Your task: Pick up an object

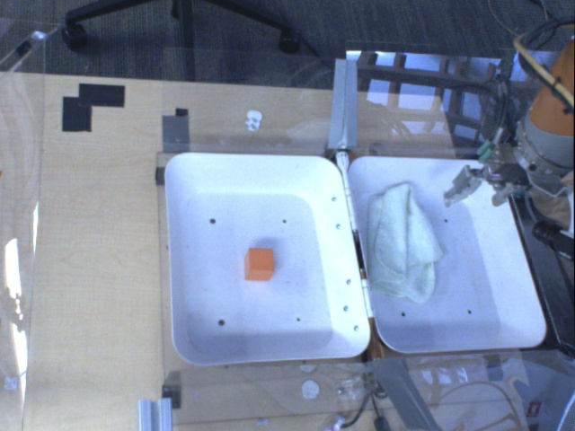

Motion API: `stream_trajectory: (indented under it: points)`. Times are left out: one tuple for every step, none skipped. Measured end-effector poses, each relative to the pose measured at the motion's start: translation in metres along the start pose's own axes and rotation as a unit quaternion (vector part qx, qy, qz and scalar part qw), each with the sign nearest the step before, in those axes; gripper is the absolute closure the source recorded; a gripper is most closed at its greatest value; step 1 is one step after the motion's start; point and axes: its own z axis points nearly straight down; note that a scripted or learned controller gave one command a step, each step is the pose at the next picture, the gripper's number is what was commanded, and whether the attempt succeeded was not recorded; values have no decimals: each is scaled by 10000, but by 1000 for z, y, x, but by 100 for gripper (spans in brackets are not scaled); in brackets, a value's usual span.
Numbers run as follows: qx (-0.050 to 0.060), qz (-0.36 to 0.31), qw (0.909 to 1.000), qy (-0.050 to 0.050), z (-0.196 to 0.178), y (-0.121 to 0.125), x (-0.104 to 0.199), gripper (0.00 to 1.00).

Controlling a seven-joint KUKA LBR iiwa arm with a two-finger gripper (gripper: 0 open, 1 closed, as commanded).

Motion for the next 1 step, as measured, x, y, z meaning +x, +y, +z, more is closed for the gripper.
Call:
stream_trajectory:
  points:
    - [-8, -668, 9978, -3, 110, 26, -7, 0]
